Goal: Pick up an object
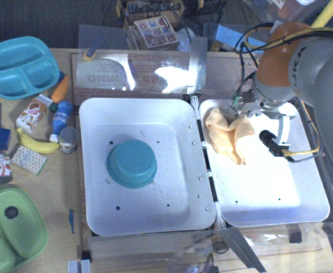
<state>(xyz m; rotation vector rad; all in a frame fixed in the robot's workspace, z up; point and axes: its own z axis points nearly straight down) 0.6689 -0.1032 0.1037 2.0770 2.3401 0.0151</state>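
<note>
the end effector [241, 104] is low in the right bin [280, 201], near its back left corner. the rig rule asks me to stay quiet on how its grip stands, so i only say i cannot tell it here. a floppy tan cloth [227, 134] lies in that same bin. its top edge sits right under the end effector, maybe touching it, and i cannot tell if it is caught. the cloth stretches from there toward the front of the bin, with its long side running back to front. so the cloth is just below and a bit to the front. a teal bowl [132, 162] sits in the left bin [98, 124], well apart.
</note>
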